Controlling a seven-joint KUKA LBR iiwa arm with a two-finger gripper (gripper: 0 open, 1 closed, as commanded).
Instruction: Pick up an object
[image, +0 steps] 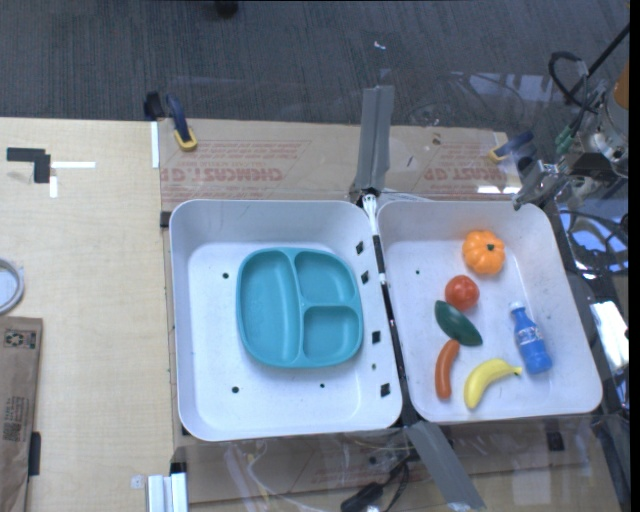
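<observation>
The right bin (560, 300) holds several small items. An orange pumpkin (483, 252) lies at the back, with a red tomato (461, 291) just in front of it. A dark green piece (458, 323) lies below the tomato. Nearer the front are an orange-red chili (446, 368), a yellow banana (489, 380) and a blue bottle (530, 341). My gripper (535, 185) sits at the bin's far right corner, above the rim and apart from every item. Nothing shows between its fingers.
The left bin (200, 330) holds a teal divided plate (300, 306). A grey post (375, 140) rises at the back where the two bins meet. Cables and hardware (590, 110) crowd the upper right. A tape roll (8, 288) lies at the far left of the bench.
</observation>
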